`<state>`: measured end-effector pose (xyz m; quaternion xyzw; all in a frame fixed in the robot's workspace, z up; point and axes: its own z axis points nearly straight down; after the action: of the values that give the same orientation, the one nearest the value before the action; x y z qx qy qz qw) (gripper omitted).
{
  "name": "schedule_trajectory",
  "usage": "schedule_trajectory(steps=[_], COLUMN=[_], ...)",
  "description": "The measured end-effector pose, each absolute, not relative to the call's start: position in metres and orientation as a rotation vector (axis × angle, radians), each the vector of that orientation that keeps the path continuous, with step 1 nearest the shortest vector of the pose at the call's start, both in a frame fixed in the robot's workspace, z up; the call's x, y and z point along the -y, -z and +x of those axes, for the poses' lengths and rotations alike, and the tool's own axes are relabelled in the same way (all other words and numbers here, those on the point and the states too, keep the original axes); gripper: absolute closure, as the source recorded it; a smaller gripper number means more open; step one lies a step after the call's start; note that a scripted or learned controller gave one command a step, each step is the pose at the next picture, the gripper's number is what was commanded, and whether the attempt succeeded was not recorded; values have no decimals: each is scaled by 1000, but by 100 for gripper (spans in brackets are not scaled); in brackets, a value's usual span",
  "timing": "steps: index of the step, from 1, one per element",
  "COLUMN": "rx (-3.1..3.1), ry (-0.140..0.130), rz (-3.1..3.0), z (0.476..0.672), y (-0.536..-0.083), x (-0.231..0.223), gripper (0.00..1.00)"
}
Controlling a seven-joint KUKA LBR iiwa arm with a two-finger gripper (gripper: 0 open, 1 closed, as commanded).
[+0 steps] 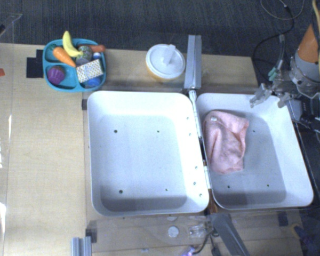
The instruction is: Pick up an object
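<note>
Pick-up task, not yet begun. A pink cloth lies crumpled in the right bin, against its left wall. The gripper hangs over that bin's far right corner, well apart from the cloth, fingers spread open and holding nothing. Reach, descent, grasp and lift all remain. The left bin holds no object. A toy tray and a lidded cup stand on the worktop at far left.
</note>
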<state>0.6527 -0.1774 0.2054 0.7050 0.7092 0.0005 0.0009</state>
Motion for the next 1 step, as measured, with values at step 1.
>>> schedule_trajectory(steps=[1], rx=[-2406], ry=[-9], rz=[2008], z=[645], y=[-96], x=[100], gripper=[0])
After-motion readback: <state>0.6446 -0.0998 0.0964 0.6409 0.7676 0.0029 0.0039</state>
